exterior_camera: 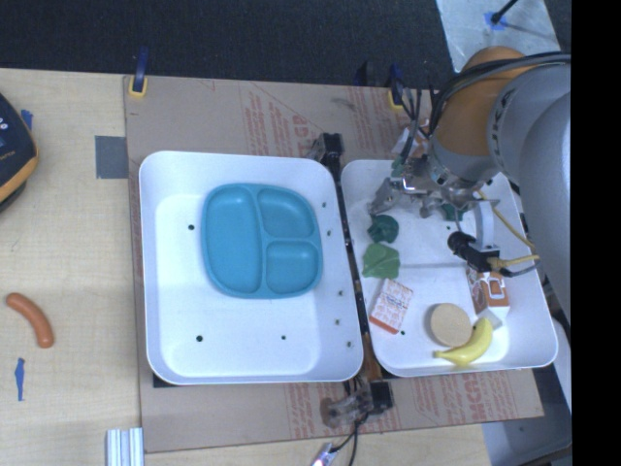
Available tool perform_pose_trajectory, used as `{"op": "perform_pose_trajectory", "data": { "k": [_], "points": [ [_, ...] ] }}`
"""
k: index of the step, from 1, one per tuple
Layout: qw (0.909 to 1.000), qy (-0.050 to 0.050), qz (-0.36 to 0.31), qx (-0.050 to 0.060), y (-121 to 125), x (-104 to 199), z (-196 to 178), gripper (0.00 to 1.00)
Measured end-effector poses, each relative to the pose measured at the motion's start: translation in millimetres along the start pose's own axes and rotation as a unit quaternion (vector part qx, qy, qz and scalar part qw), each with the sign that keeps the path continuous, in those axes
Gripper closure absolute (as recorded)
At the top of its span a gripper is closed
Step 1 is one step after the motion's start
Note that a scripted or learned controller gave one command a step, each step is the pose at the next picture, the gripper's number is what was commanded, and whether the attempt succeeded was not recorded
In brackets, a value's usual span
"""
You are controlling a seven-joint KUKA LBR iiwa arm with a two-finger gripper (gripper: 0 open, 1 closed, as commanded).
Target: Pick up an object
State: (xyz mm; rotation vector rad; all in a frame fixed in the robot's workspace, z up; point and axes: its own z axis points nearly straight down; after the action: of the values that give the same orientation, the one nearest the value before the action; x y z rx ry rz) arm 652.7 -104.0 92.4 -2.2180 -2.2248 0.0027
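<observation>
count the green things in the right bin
2: a dark green piece near the bin's left wall, and a lighter green piece just below it. The arm may hide more.

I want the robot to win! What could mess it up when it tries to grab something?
The gripper sits in a back corner of the right bin, close to the wall, so it might bump the rim. The two green toys lie almost touching, so it could nudge one while going for the other. The banana leans against the round biscuit near the front edge, so either could slide away.
</observation>
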Motion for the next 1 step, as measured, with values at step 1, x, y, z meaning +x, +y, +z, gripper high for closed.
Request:
{"op": "perform_pose_trajectory", "data": {
  "k": [1],
  "points": [
    [1.0000,0.000,0.000,0.002,-5.4,1.8,0.5,0.00]
  ]
}}
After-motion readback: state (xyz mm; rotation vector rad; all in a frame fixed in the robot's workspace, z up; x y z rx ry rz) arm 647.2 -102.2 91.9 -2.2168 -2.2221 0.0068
